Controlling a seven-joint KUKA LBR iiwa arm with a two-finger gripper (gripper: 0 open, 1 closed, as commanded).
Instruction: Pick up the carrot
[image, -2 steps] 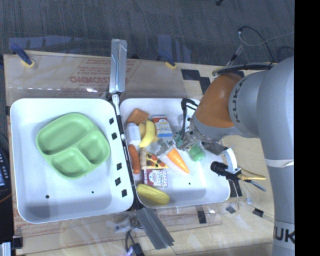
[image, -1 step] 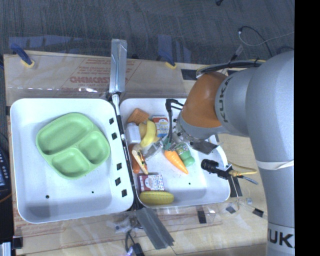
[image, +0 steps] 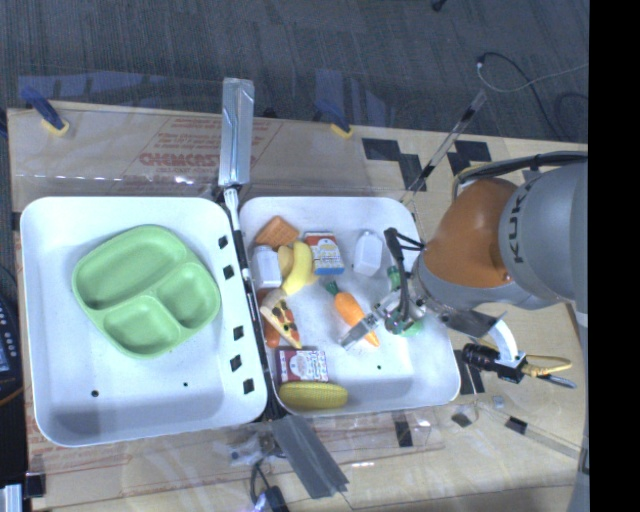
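Grey-and-orange arm from the frame's right sets its gripper (image: 368, 327) touching the carrot (image: 351, 313), which slants upper-left to lower-right; jaw opening cannot be made out.

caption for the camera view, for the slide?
KUKA arm's claw lowered at the carrot in the right bin; green divided plate in the left bin.

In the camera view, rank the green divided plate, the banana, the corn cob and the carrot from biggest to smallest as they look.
1. Green divided plate, by far the largest.
2. Banana and corn cob: they look about alike, so I won't rank them.
3. Carrot, smallest, though the pincer covers part of it.
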